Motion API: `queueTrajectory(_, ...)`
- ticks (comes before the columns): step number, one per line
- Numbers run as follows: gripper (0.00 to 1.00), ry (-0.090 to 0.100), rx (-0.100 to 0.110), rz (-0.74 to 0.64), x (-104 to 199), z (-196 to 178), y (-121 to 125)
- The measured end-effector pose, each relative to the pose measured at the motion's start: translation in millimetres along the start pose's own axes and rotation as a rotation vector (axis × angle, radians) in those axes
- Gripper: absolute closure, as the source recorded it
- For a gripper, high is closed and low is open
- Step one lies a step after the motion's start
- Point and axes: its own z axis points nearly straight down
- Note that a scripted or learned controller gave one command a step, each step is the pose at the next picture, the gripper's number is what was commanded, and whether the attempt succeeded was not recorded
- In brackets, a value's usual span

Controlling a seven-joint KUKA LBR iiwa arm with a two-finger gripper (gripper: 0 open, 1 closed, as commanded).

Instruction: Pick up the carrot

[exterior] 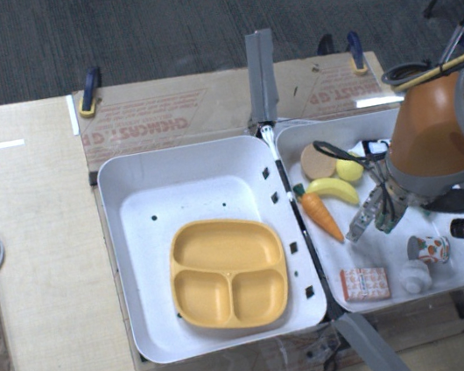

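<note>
Honestly, nothing is grabbed yet: the carrot (321, 217) lies in the right bin (462, 277) near its left wall, just below the banana (332, 190). My gripper (370, 220) hangs just to its right, jaws narrowly parted around nothing, so the whole pickup is left.

Bright even light, soft shadows, sharp

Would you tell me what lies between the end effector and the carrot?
In the camera view, only bare white bin floor separates the end effector from the carrot.
</note>
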Motion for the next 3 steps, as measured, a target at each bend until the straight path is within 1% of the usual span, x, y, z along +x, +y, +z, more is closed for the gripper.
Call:
queueTrajectory(1, 0.0, 0.0, 0.0, 0.0, 0, 0, 0)
queueTrajectory(2, 0.0, 0.0, 0.004, 0.722, -14, 9, 8)
queueTrajectory(3, 1.0, -0.001, 0.007, 0.72, -14, 1, 7)
